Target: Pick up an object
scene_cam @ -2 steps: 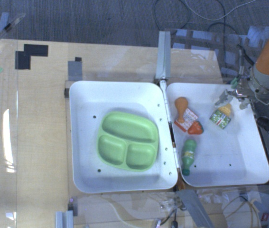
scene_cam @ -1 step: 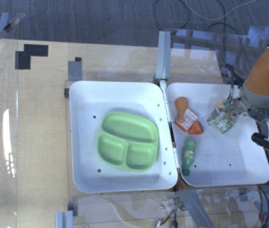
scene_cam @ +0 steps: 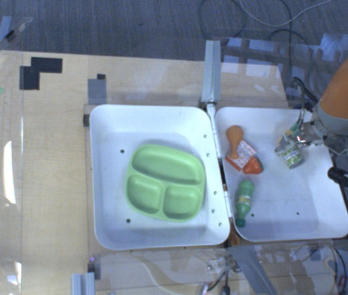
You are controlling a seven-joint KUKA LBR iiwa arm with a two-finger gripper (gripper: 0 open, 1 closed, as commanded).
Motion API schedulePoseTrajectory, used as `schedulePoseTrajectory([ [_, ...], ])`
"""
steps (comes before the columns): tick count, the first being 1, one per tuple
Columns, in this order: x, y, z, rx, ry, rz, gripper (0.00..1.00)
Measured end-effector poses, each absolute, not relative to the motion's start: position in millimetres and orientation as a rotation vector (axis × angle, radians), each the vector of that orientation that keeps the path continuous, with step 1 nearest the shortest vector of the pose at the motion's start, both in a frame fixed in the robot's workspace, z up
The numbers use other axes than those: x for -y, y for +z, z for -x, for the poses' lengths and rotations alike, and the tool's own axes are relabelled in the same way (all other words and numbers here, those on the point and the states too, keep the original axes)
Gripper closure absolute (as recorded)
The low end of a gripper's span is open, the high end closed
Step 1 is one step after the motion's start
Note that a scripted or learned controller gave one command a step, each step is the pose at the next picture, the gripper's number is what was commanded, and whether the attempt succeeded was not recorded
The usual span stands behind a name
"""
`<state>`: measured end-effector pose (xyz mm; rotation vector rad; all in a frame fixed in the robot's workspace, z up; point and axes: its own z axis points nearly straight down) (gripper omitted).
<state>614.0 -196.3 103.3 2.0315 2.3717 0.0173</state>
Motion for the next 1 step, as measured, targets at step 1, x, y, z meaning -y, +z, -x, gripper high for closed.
schedulePoseTrajectory([
  [1,158.2,226.8,-644.1,-2.387,0.009,-2.025,1.00],
])
